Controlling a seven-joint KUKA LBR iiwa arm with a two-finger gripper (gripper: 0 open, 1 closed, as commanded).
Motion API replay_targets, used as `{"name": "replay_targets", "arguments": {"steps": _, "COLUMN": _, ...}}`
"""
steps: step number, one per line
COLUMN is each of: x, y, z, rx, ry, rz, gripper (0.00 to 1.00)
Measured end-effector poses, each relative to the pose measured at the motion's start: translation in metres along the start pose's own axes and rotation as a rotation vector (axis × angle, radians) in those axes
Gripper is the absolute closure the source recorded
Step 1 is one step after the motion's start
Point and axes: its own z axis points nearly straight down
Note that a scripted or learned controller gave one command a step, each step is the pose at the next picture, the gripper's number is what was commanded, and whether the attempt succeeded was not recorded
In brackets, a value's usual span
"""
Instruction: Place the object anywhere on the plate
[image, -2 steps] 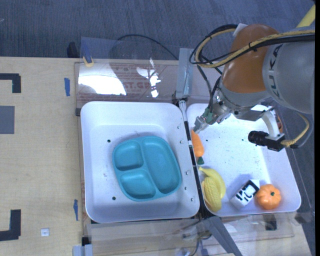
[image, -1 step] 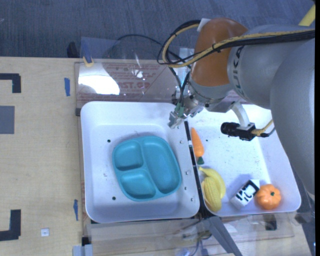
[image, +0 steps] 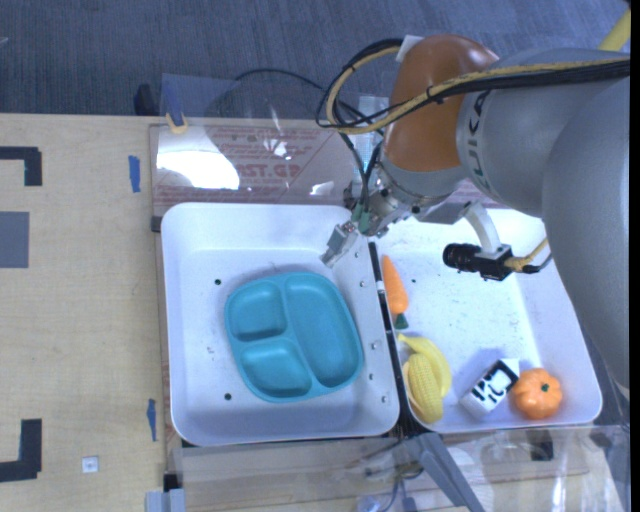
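The grey KUKA arm with its orange band is reaching in from the right, and its two-finger gripper (image: 345, 240) is hanging over the far right corner of the left shallow white bin (image: 190, 300), just beside the wall between the bins. Whether it is spread or pressed together I cannot tell, and nothing is showing in its grasp.

The turquoise plastic plate with three compartments (image: 292, 334) is lying in the middle of the left bin, with nothing on it. The candidate objects are all sitting in the right shallow white bin (image: 520, 310): an orange toy carrot (image: 396, 286) along the dividing wall nearest the gripper, a yellow toy corn cob (image: 426, 376) below it, a small white block with black markings (image: 490, 385), and a round orange fruit (image: 537, 393) beside that.

To do the pick well, the gripper is needing to cross the wall and come down across the carrot's narrow width (probably the easiest target). The wall pressing close alongside the carrot is leaving little finger room, and the corn is crowding its lower end.
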Motion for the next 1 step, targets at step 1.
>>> {"name": "replay_targets", "arguments": {"steps": 1, "x": -0.0004, "y": 0.0017, "z": -0.0116, "rx": -0.006, "ry": -0.004, "rz": -0.002, "gripper": 1.00}}
